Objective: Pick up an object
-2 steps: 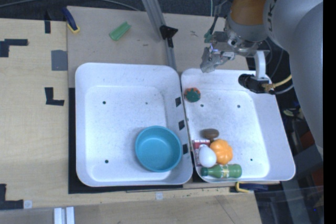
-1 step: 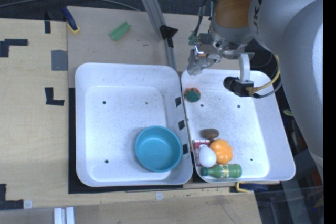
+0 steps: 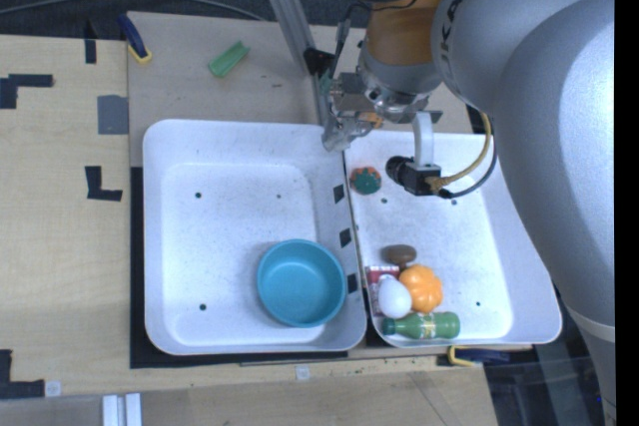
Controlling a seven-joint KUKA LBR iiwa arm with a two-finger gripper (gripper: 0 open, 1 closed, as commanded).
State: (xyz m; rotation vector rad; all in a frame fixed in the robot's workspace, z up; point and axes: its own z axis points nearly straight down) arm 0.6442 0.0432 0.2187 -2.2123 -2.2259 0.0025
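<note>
from my feed i see the arm [image 3: 519,65] coming in from the right, its orange band above the wrist, with the pincer [image 3: 339,130] hanging over the far end of the ridge where the two white bins meet. i cannot tell from this angle how the pincer is set, and i see nothing between its tips.

the left bin [image 3: 180,214] has a blue bowl [image 3: 302,281] sitting upright in its near right corner, close to the dividing wall.

the right bin [image 3: 499,264] carries the rest. a small round teal thing with a reddish patch [image 3: 365,180] lies near the far left side, just below and right of the pincer and apart from it. at the near end there's a tight cluster: a brown lump [image 3: 400,254] at the top, an orange ball [image 3: 421,286] just under it, a white egg [image 3: 394,298] touching the orange ball on its left, a small red-and-white packet [image 3: 379,273] beside the egg, and a green bottle [image 3: 423,325] lying on its side along the near wall.

on the bench [image 3: 60,214] beyond the bins lies a green block [image 3: 228,59], well apart from everything else, and a blue-and-yellow clamp [image 3: 135,38] sits at the far left corner of the board.
</note>
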